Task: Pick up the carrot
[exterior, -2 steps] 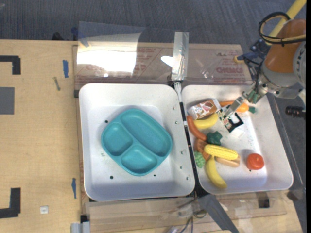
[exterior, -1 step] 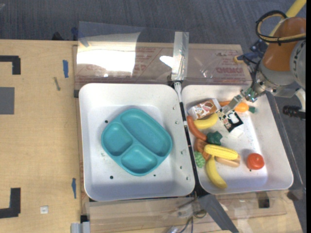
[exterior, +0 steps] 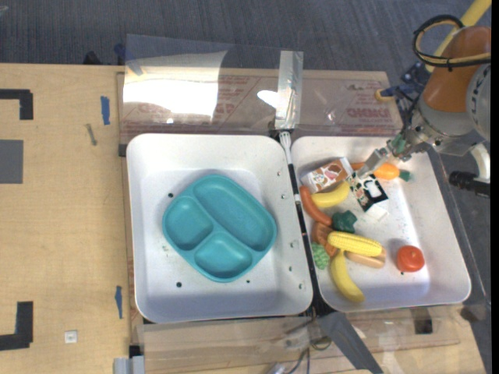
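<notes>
Locate the arm [exterior: 456, 76] at the far right of the scene. It reaches over the far right corner of the right bin [exterior: 448, 283], and its orange band sits above the wrist.

The gripper [exterior: 396, 148] is low over the far right part of that bin, pointing toward the left and the near side. Its state cannot be told from this view: the tip is small and blurred.

Find the carrot [exterior: 387, 171] just at the gripper tip, a short orange piece with a green end on its right. It lies in the far right part of the right bin. Whether the gripper touches it or only hangs close over it cannot be told.

Note the neighbouring items:
- A black-and-white packet [exterior: 368, 192] lies just left of the carrot, on its near side.
- A small box [exterior: 327, 174] lies further left, with a banana [exterior: 330, 197] touching its near edge.
- A corn cob [exterior: 355, 245] and a second banana [exterior: 344, 277] lie toward the near side.
- A tomato [exterior: 410, 259] sits apart on the right, well nearer than the carrot.

The left bin [exterior: 148, 287] holds a teal divided plate [exterior: 219, 226], well apart from the gripper.
</notes>
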`<state>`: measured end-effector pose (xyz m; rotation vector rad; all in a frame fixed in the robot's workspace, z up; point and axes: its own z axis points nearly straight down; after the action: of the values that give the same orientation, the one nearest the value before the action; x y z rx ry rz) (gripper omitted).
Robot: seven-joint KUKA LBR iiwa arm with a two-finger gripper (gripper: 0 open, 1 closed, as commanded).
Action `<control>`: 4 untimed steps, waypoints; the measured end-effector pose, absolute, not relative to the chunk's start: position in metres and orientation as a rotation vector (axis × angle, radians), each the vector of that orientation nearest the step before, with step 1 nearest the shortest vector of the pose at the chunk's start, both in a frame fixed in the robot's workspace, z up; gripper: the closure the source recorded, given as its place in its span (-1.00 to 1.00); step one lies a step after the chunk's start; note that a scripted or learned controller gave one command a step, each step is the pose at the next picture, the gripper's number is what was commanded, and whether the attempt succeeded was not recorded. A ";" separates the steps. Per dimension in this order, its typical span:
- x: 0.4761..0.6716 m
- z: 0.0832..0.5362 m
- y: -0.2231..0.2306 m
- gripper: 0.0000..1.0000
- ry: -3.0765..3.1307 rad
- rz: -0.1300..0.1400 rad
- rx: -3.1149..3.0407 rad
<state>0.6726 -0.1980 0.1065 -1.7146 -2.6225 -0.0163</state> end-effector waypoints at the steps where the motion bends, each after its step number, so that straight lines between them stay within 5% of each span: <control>1: 0.673 0.107 -0.199 -1.00 -2.598 -0.018 -1.750; 4: 0.673 0.106 -0.200 -1.00 -2.456 -0.037 -1.952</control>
<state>0.6735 -0.2002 0.1065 -1.9522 -2.4564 -0.0370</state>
